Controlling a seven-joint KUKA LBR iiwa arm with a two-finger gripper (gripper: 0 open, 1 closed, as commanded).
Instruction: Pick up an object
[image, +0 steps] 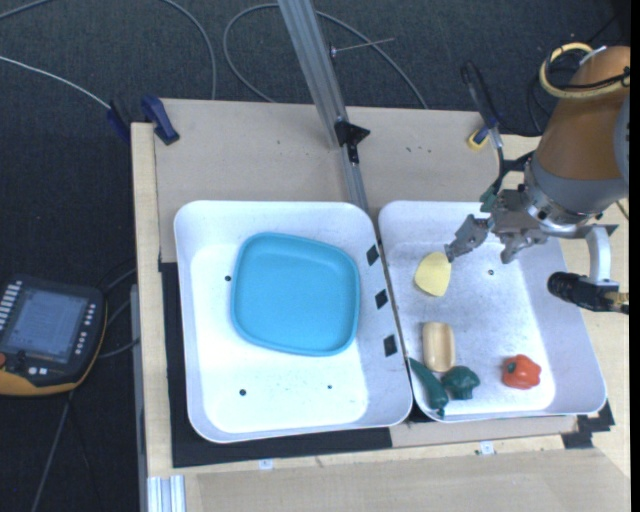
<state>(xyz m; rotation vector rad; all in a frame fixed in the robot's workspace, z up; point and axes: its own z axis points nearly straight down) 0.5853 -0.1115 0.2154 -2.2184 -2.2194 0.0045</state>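
My gripper (489, 244) hangs over the upper part of the right bin (520, 305), its two fingers spread open with nothing between them. A pale yellow wedge (433, 274) lies just below and left of the left finger, apart from it. Farther down the right bin rests a tan block (438, 345). A dark green object (446, 383) sits at the bin's lower left, and a red pepper-like object (520, 371) at the lower right. A blue plate (296, 293) lies in the left bin (205, 330).
A slanted metal pole (325, 80) crosses above the gap between the bins. Blue and yellow clamps (158, 119) hold the bench corners. A teach pendant (45, 330) lies on the floor at left. Cables trail across the dark floor.
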